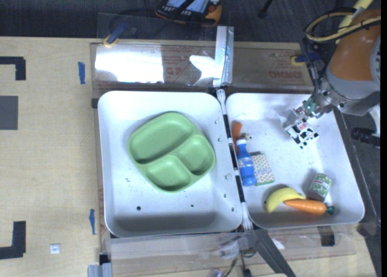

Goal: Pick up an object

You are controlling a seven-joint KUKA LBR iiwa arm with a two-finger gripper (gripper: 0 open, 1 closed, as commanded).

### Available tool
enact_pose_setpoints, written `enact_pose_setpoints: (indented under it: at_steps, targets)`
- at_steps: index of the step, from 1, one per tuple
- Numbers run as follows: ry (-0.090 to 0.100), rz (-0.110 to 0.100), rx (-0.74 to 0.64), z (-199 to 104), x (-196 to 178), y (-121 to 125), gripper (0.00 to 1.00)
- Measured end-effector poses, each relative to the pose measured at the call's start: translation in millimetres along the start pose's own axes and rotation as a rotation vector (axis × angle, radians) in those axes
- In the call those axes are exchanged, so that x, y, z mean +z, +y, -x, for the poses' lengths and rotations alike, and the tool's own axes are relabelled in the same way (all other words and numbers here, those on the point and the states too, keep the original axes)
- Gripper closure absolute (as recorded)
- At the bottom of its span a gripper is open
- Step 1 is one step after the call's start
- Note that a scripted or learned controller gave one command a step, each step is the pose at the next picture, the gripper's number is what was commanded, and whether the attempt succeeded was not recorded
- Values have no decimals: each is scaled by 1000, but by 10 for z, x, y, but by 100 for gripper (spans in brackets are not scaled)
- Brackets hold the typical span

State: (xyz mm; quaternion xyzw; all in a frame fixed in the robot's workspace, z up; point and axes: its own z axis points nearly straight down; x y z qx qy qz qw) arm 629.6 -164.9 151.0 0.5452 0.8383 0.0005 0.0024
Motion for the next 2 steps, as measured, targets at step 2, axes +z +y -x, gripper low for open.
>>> enact_pose_setpoints:
  at_steps: [2]
  targets:
    - [1,-4,484,13,-730,191,100]
